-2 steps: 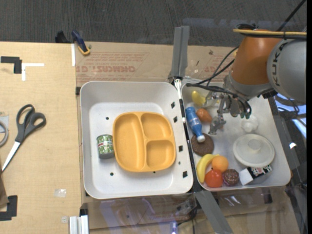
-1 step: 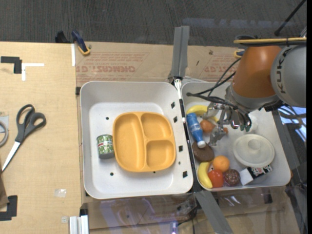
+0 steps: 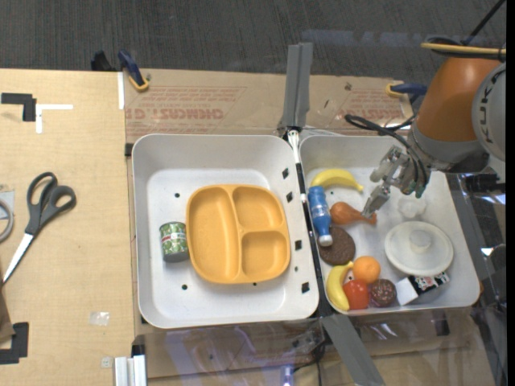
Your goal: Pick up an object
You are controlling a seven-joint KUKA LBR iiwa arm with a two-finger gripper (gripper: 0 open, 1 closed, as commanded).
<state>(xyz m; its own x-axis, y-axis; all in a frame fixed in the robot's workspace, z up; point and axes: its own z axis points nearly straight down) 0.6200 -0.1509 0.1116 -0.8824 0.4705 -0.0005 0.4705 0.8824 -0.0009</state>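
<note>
Gripper (image 3: 385, 185) open, nothing in it, low over right bin (image 3: 463, 230), one fingertip just beside the brown drumstick (image 3: 352, 212). Drumstick looks like the target: come straight down astride its narrow neck, clear of banana (image 3: 338, 180) and blue bottle (image 3: 319, 214). Bin is crowded. Left bin (image 3: 153, 215) has an orange tray (image 3: 239, 233) and a can (image 3: 173, 241). Scissors (image 3: 36, 207) lie on the bench (image 3: 72, 288).

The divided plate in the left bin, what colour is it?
The divided plate is yellow-orange, plain, seen clearly in the camera view.
</note>
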